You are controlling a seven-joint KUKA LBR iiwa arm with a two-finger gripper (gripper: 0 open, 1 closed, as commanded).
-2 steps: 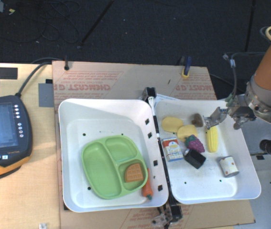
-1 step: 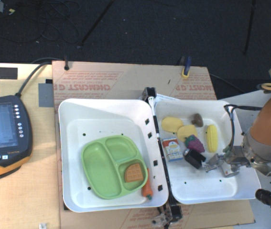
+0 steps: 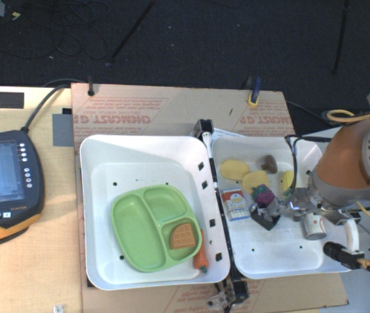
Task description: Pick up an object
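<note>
The right bin (image 3: 282, 256) holds two yellow lumps (image 3: 235, 169) (image 3: 255, 180), a small brown piece (image 3: 270, 164), a purple and green toy (image 3: 262, 193), a little red, white and blue box (image 3: 235, 204) and a yellow piece (image 3: 287, 181) near the arm. My gripper (image 3: 267, 215) is low in this bin, its dark tip just below the purple toy and right of the box. Whether it touches the toy is unclear. The arm (image 3: 341, 158), with its orange band, reaches in from the right.
The left bin (image 3: 139, 155) carries a green divided plate (image 3: 139, 230) with a brown waffle-like piece (image 3: 183, 235) in its small compartment. An orange carrot (image 3: 201, 261) lies by the plate's edge. A control pendant (image 3: 2, 175) sits far left.
</note>
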